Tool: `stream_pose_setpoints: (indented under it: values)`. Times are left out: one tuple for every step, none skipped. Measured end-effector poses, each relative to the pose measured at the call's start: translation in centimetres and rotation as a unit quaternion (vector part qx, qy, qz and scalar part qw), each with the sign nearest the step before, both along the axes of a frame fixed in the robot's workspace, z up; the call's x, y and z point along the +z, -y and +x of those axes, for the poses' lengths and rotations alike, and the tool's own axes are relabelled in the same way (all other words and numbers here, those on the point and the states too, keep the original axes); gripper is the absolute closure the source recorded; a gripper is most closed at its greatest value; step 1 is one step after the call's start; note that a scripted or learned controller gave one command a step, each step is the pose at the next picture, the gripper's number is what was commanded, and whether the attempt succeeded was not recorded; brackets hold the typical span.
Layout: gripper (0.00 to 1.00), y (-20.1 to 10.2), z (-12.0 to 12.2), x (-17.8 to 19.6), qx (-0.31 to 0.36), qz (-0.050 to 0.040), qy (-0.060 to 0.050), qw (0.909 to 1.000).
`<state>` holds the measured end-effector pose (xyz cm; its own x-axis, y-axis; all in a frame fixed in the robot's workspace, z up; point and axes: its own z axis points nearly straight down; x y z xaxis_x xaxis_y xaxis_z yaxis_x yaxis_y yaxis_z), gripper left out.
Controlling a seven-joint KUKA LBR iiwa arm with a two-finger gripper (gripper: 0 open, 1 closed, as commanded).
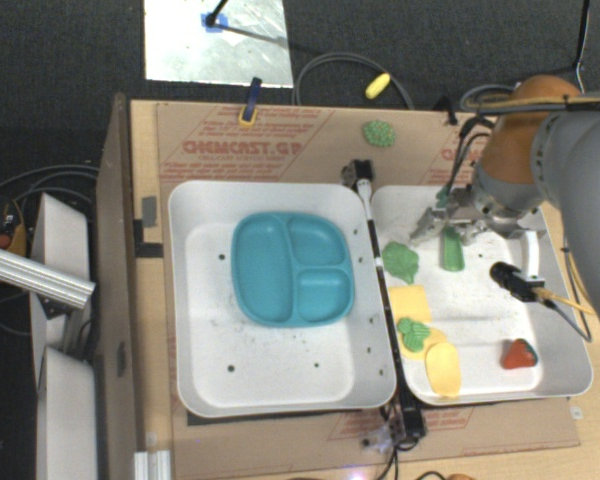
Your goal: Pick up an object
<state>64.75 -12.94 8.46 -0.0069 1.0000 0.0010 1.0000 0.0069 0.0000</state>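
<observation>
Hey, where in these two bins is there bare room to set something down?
In the left bin, bare floor rings the blue plate, widest along the near edge. In the right bin, a clear patch lies between the yellow block and the red strawberry. Crowded: the divider side there, and under the hand by the green cylinder.

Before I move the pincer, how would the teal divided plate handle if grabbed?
The teal divided plate looks rigid, probably light plastic. It lies flat in the left bin, so only its rim or dividers offer a grip. Pushed, it would likely slide, not tip.
</observation>
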Motion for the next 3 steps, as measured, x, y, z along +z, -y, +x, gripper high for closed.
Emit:
stream_pose_setpoints:
  values:
    - [0.0,2.4,-1.9,0.0,-0.004,-0.0012,0.0,1.0]
    - [1.0,2.3,-1.7,1.1,-0.002,-0.0013,0.003,1.0]
    - [1.0,-6.2,-3.9,10.6,0.002,0.0006,0.004,1.0]
